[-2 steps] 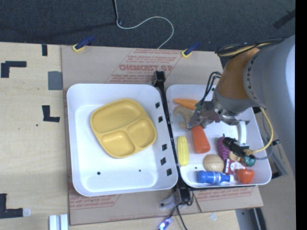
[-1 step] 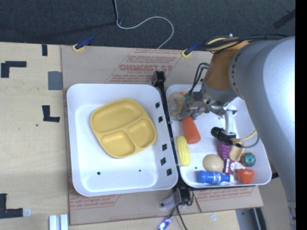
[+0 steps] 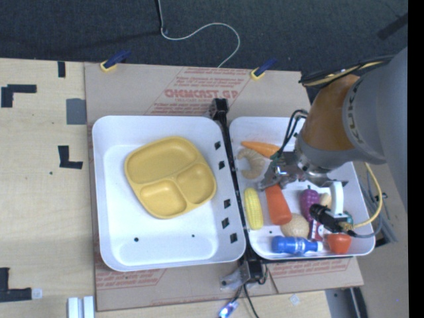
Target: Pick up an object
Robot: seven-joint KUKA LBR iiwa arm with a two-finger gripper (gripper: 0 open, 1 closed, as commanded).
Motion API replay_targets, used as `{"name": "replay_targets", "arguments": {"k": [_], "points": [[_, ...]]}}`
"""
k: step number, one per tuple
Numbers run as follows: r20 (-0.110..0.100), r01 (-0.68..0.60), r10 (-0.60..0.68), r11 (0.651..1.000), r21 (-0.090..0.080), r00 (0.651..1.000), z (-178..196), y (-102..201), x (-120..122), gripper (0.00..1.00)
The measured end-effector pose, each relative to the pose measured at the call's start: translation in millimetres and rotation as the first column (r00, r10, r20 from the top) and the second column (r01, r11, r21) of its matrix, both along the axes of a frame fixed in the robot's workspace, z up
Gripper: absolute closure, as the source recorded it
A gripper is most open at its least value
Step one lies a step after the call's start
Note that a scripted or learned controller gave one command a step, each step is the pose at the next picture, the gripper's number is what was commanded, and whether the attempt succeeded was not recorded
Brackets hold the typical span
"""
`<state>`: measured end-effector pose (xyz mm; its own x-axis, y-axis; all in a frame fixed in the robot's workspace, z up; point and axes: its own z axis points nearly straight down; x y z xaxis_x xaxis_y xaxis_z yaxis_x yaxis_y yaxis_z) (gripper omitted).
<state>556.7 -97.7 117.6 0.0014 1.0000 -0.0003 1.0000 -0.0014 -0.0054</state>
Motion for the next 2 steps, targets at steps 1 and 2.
{"name": "replay_targets", "arguments": {"k": [1, 2], "points": [[0.011, -0.009, 0.009, 1.000, 0.002, 1.000, 70.5, 60.7, 27.1, 1.00], [0.009, -0.009, 0.009, 1.000, 0.003, 1.000, 111.6, 118.0, 51.4, 1.00]]}}
